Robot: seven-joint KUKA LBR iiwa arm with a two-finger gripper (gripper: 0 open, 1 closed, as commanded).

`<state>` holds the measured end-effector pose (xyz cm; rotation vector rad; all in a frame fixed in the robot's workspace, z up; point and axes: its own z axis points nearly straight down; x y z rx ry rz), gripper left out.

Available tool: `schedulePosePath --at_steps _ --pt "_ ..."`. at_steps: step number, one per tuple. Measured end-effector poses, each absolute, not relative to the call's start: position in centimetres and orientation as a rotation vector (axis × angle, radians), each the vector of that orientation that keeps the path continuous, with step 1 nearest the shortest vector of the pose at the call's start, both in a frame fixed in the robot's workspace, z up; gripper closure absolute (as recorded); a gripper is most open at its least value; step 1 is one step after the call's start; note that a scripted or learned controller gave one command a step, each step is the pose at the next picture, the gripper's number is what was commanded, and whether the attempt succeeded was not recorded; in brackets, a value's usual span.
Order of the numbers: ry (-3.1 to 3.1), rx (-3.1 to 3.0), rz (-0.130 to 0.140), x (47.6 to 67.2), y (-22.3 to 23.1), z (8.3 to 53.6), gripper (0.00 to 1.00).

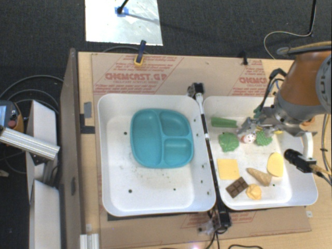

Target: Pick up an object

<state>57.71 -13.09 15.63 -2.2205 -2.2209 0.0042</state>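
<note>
The right bin [306, 191] holds several toy foods: a green bar [224, 122], a leafy green piece [228, 141], a green broccoli-like piece [263, 138], a small white piece with red spots [249, 137], a yellow cheese square [228, 168], a brown chocolate block [237, 187], a tan bread piece [259, 176], a yellow oval [276, 164] and a small yellow lump [253, 192]. My gripper [248, 127] hangs low over the back of this bin, just above the white spotted piece and between the two green pieces. I see nothing lifted off the bin floor.
The left bin [119, 191] holds a teal divided plate [161, 138]. A ridge [206, 139] separates the two bins. The arm's grey and orange body [306, 92] covers the right bin's back right corner, and a black part [297, 160] juts over its right side.
</note>
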Motion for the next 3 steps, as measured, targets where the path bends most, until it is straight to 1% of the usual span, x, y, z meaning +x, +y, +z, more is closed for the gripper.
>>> schedulePosePath --at_steps 1,2,3 --pt "-2.225 -2.219 -0.003 59.3 -12.3 8.2 0.00" --pt "-2.229 -2.222 -0.006 59.4 -12.4 9.6 1.00" --pt "-2.243 -2.209 -0.020 60.1 -2.3 20.5 1.00"
